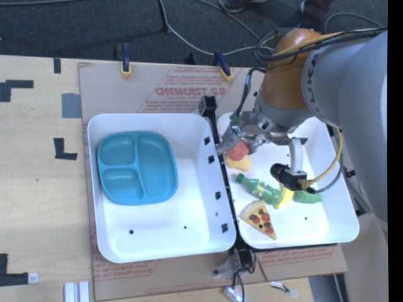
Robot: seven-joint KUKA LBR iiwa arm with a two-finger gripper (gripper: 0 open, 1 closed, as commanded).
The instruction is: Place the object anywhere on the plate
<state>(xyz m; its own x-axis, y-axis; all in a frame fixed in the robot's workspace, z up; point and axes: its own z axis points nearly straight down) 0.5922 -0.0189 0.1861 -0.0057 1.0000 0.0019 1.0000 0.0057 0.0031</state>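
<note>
Arm (340, 87) is closest to the lens: big grey housing with orange band, top right, reaching down-left over the right bin.

Counter (38, 168): light wood with dark tape marks, cardboard sheet under both bins.

Left bin (151, 231): white, shallow. Holds a blue three-compartment plate (135, 167) in its upper-left part, lying flat, large compartment on the right side.

Right bin (327, 228): white, touching the left bin along the black clipped divider.

End effector (242, 140) sits low at the upper-left corner of the right bin, just beside the divider. Cannot tell finger opening from this angle.

Red-and-yellow toy (238, 156) sits directly under the end effector, touching or nearly touching it; cannot tell whether it is gripped. Too compact and partly hidden to give a long axis.

Green bottle (259, 187): lying on its side mid-bin, long axis upper-left to lower-right, narrow end pointing upper-left.

Pizza slice toy (260, 219): flat near the bin's front, point facing lower-right.

Green and yellow items (302, 197) lie right of the bottle, beside a black part on the arm's cable.
</note>
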